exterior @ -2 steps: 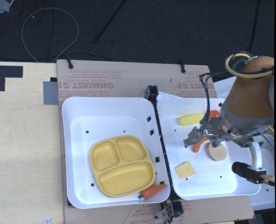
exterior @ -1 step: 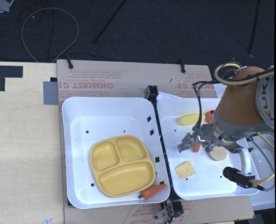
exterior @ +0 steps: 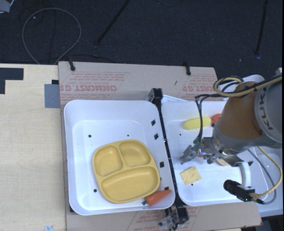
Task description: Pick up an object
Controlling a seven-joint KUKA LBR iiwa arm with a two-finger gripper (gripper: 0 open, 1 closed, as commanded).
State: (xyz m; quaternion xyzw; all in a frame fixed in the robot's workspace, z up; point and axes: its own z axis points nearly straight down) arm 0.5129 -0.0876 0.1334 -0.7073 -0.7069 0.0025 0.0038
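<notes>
a wooden bench is filling the left side of the frame, with a sheet of cardboard lying under two shallow white bins in the middle and right. the left bin is sitting at centre, and the right bin is sitting just beside it, the two meeting along a dark divider. the grey arm with its orange band is reaching in from the right edge and is hanging over the right bin, covering much of that bin's right half. a yellow divided plate is lying flat in the lower middle of the left bin. an orange carrot is lying at the lower right corner of the left bin, just beside the plate's edge. a yellow corn cob is lying in the upper part of the right bin, near the arm. the gripper is pointing toward the left in the middle of the right bin, its metal fingers are spreading apart and nothing is sitting between them. a small pale yellow cracker-like square is lying on the bin floor just below the gripper, apart from the fingers.
</notes>
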